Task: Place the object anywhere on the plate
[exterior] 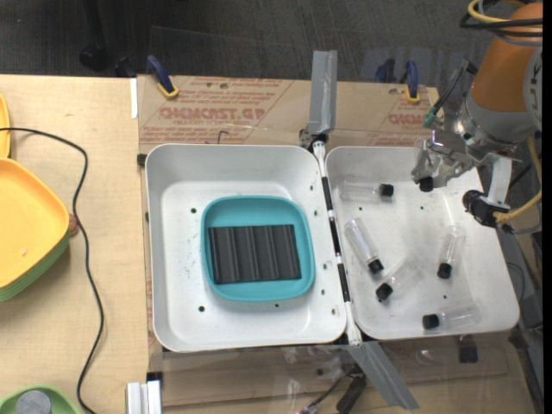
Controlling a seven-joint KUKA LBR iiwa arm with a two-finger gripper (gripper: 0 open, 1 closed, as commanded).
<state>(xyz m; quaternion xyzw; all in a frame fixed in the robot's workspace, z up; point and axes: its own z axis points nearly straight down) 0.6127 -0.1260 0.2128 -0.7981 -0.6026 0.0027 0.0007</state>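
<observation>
Teal rectangular plate [257,249] bears no clear plastic tubes [362,244]; all lie right of it. Gripper [429,178] finger state: cannot tell.

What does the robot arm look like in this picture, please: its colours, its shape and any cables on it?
The rounded grey robot arm with a broad orange band enters at the upper right. Yellow and black cables loop above the band. Below it sits a grey metal wrist with small fittings and thin wires, which ends in the small dark pincer. A black cable with a yellow tip hangs beside it.
</observation>
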